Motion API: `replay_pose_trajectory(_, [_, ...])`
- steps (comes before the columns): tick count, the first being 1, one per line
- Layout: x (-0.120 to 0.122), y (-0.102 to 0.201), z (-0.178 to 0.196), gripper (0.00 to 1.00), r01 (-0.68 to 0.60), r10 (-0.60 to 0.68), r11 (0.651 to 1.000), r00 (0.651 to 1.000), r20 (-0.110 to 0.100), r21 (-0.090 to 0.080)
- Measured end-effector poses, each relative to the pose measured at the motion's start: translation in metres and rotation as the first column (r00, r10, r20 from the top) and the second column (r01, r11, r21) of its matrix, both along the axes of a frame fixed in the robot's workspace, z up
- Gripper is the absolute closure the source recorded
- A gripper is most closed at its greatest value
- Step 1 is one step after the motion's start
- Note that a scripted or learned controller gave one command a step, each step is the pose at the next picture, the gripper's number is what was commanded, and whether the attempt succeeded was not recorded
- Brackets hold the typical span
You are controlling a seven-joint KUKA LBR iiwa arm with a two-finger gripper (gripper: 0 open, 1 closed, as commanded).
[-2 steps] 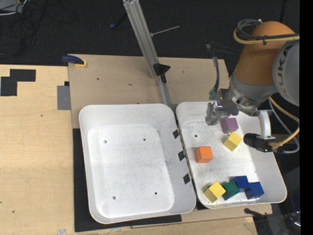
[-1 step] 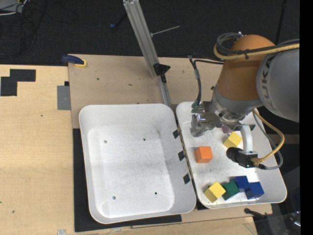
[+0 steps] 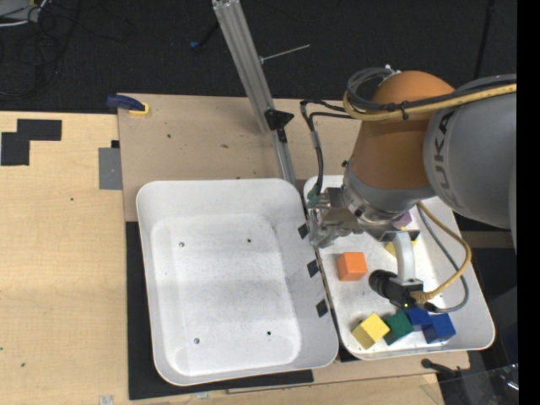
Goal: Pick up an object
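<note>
In the right bin (image 3: pixel 472 332) an orange block (image 3: pixel 353 266) lies near the middle. A yellow block (image 3: pixel 369 331), a green block (image 3: pixel 399 326) and a blue block (image 3: pixel 432 324) cluster at the bin's front. A purple piece (image 3: pixel 406 219) peeks out from under the arm at the back. My gripper (image 3: pixel 323 226) hangs low over the right bin's left edge, just up and left of the orange block and apart from it. Nothing shows between its tips.
The left bin (image 3: pixel 160 201) stands beside the right one, with black clips (image 3: pixel 313 268) along the shared edge. A slanted aluminium post (image 3: pixel 246 53) rises behind the bins. The bulky arm (image 3: pixel 405 150) covers the right bin's back half.
</note>
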State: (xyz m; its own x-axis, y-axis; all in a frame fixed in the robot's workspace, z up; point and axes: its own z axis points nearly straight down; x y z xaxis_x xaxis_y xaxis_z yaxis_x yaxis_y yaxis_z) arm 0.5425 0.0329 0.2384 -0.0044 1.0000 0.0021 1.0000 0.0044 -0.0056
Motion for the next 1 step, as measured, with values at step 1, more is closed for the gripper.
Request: replay_pose_trajectory(1, [-0.0329, 0.0364, -0.0129, 1.0, 0.001, -0.001, 1.0, 1.0, -0.002, -0.001])
